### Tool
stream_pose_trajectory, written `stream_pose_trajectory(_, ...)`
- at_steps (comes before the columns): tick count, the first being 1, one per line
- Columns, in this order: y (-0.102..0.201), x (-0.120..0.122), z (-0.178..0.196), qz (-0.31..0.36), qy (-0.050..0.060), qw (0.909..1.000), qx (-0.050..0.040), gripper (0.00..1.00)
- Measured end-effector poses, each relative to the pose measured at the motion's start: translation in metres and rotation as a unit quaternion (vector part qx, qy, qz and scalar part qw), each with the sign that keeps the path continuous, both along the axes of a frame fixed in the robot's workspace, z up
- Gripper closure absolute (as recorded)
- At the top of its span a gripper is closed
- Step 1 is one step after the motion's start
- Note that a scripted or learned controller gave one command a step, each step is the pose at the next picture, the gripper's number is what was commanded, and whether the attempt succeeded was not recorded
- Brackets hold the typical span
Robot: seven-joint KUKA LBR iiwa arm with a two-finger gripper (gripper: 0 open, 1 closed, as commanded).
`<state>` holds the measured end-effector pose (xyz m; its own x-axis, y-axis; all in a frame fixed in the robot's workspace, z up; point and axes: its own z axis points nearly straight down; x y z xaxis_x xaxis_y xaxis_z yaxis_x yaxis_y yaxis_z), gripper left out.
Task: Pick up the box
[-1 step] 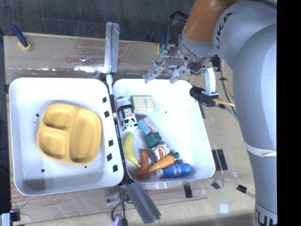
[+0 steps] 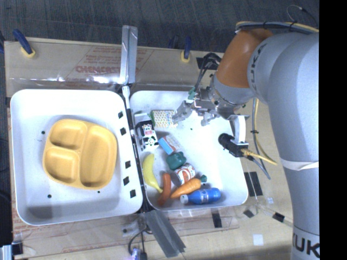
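Note:
A small box (image 2: 161,118) with a green dotted face lies near the back left of the right bin (image 2: 230,186). My gripper (image 2: 192,116) hovers just to the right of it, over the bin's back part. Its two fingers (image 2: 180,112) stand spread apart with only white bin floor between them, so it is open. One fingertip is close to the box's right edge; whether it touches I cannot tell. A black-and-white carton (image 2: 147,135) sits just in front of the box.
The right bin also holds a banana (image 2: 149,171), a carrot (image 2: 185,187), a blue bottle (image 2: 205,195), a teal piece (image 2: 175,160) and a small packet (image 2: 168,144). A yellow divided plate (image 2: 80,151) lies in the left bin (image 2: 27,205). The arm's grey body (image 2: 287,91) stands over the right bin's far right side.

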<state>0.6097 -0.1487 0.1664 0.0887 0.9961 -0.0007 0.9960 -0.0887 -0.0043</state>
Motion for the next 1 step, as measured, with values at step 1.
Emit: stream_pose_trajectory(1, 0.0374, 0.0034, -0.0542, 0.064, -0.006, 0.9979, -0.0022, 0.0)
